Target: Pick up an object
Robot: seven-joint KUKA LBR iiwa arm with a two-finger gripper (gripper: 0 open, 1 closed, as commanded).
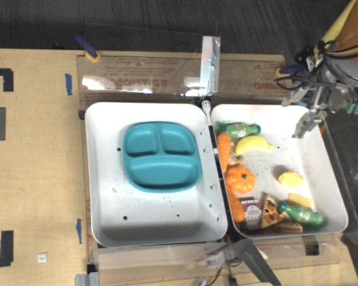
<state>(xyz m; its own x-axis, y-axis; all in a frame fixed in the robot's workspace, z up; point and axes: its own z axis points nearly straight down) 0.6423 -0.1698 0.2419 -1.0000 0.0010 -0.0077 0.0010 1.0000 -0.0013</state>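
Grey gripper (pixel 308 123) over right bin's (pixel 334 177) far right corner, fingers apart, nothing between | banana (pixel 253 144), lemon (pixel 290 178), pumpkin (pixel 241 180) lie left and nearer | teal plate (pixel 161 157) far left

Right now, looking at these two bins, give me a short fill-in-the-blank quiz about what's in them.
1. The teal divided plate lies in the ____ bin.
2. The small pumpkin is colored ____.
3. The claw hovers over the right bin's ____ corner.
4. The banana sits just below a green ____.

Missing words: left; orange; top right; bottle
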